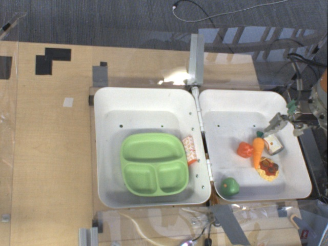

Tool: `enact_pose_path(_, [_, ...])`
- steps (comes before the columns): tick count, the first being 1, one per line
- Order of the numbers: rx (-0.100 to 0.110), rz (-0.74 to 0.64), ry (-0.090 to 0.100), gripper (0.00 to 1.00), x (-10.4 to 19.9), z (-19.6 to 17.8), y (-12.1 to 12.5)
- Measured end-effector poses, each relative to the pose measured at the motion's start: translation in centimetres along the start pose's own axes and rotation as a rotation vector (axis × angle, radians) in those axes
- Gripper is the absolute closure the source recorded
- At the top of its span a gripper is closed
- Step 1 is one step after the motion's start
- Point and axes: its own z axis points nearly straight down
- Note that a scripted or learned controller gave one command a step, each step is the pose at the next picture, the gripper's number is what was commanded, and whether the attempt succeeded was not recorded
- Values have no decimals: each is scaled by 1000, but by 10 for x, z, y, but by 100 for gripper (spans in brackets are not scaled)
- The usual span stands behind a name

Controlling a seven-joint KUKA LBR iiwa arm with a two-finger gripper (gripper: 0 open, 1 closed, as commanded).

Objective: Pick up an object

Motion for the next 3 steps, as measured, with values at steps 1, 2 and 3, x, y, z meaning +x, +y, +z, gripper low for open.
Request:
enact_pose_path(1, [2,-127,1,0,-15,160,9])
enact_pose_path(2, [-9,-89,2,0,-23,193,4])
enact_pose_path(3, [-16,-90,1,100,-22,181,6])
